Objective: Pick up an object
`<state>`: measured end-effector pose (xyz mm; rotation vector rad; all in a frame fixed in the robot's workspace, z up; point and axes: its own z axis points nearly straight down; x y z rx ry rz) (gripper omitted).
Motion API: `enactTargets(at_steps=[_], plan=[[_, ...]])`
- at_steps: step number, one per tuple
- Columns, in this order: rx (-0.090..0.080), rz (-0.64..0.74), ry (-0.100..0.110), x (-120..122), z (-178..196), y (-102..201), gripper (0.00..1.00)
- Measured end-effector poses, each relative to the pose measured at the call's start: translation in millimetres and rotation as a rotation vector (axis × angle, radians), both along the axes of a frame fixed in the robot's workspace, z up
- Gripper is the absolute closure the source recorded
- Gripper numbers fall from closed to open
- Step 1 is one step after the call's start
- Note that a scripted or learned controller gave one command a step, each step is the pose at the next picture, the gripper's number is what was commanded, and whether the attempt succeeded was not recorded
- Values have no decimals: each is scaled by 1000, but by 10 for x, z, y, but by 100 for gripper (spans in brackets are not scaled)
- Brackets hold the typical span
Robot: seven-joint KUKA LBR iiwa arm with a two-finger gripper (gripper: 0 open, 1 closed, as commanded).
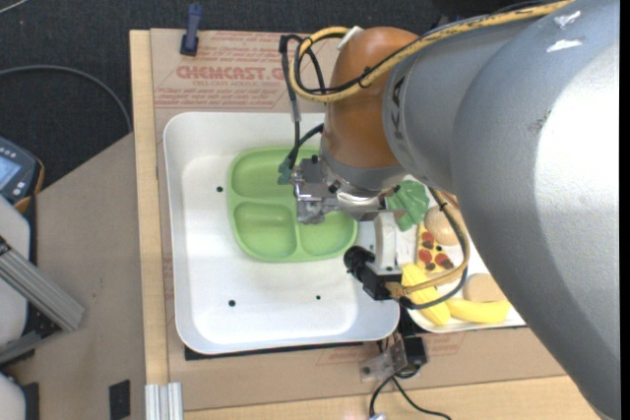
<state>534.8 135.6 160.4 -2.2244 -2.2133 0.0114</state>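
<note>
the landmark here is the left white bin (pixel 197 241), which sits on the brown tabletop (pixel 148 211).

inside this bin, in its upper right part, lies a light green divided plate (pixel 261 207). it is a shallow tray with rounded corners and low ridges that split it into compartments: one large at the upper side and smaller ones at the lower side. its colour is a pale, matte green, and it lies flat on the bin floor. its long axis seems to run from the upper left toward the lower right of the bin, but the right part is hidden under the arm, so the exact shape of that end cannot be told.

the grey arm (pixel 532 162) with the orange band (pixel 369 84) reaches over the right edge of the bin, and the tool (pixel 310 197) is over the right part of the plate, near its middle ridge. the end of the tool is hidden from above, so i cannot tell if it is released or clenched, or if it touches the plate.

to the right of the bin, in the second bin (pixel 433 320), lie a yellow banana (pixel 477 312), a green toy piece (pixel 411 202) and other small food-like things, partly covered by the arm. at the far left corner of the tabletop, beyond the bin, is a blue clamp (pixel 192 30).
</note>
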Motion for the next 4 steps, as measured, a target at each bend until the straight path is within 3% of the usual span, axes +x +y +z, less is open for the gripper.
enactTargets(at_steps=[1, 2, 3, 4], plan=[[2, 2, -14, 241, 648, -285, 100], [5, 14, 0, 321, -252, 761, 100], [12, 11, -22, -202, 1532, 917, 100], [11, 7, -28, -45, 3471, 885, 100]])
